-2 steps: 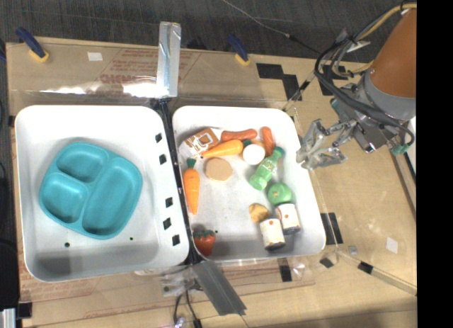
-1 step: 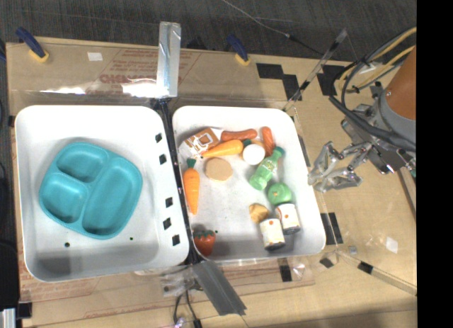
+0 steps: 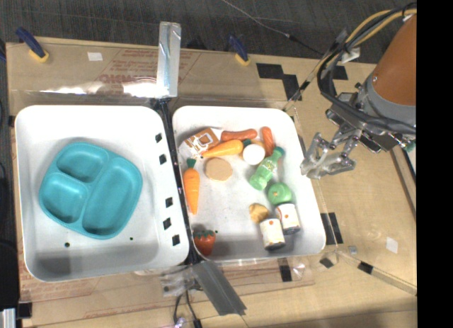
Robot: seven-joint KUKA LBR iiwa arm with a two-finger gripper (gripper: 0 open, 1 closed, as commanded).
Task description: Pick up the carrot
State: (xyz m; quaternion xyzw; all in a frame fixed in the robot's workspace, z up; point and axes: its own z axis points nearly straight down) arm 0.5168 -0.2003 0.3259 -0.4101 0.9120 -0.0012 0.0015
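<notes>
Far from the tool, the left bin (image 3: 28,178) holds a teal divided plate (image 3: 90,188). Closer in, the right bin (image 3: 297,135) has the carrot (image 3: 191,188) lying along its far side from the tool, greens pointing up-frame. There's a second orange veggie (image 3: 225,149), a round cookie thing (image 3: 219,169), a green bottle (image 3: 265,169) and two little cans (image 3: 279,226) nearer the tool. The tool (image 3: 327,160) hangs outside the bin over the bench (image 3: 368,234), fingers spread with nothing between them
</notes>
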